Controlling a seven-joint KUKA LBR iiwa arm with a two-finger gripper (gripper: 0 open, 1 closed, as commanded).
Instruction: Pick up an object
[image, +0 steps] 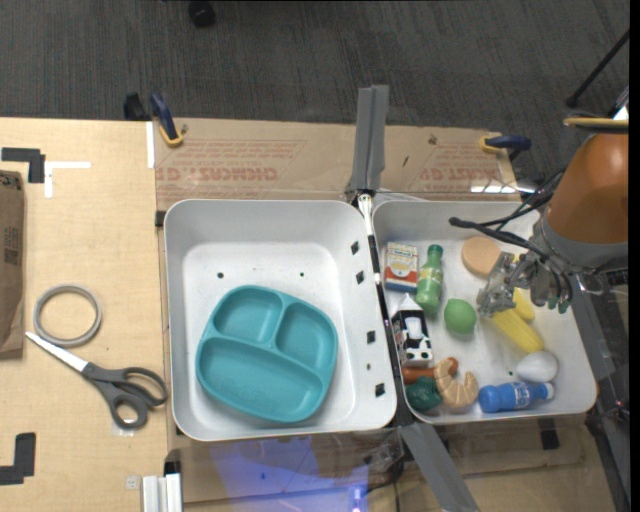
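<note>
Bench, far left: a roll of tape (67, 314) and a pair of scissors (105, 378) lie flat on the bare board, well apart from both bins. They look like set-up leftovers, not items for picking.

Left bin (178, 300): holds one teal divided plate (266, 352), lying flat and slightly turned, probably a place for sorted items.

Right bin (578, 375): the pickable stock, crowded together. Along the left wall are a small carton (401, 266), a black-and-white cow-patterned item (413, 338) and a dark green piece (423, 397). Just beside them are a green bottle (430, 277), a green ball (460, 316), a croissant-shaped toy (458, 388) and a reddish piece (443, 368). Further right are a tan disc (482, 256), a yellow piece (519, 328), a white egg (537, 366) and a blue bottle (515, 396) lying on its side. The clutter suggests loose tipping-in, giving the arm many targets.

Tool: the gripper (503, 290) hangs low over the right bin's right half, between the tan disc and the yellow piece, near the green ball. Its metal fingers (494, 296) blur together at the tips. I cannot tell how far apart they stand, and I see nothing clearly between them.
</note>
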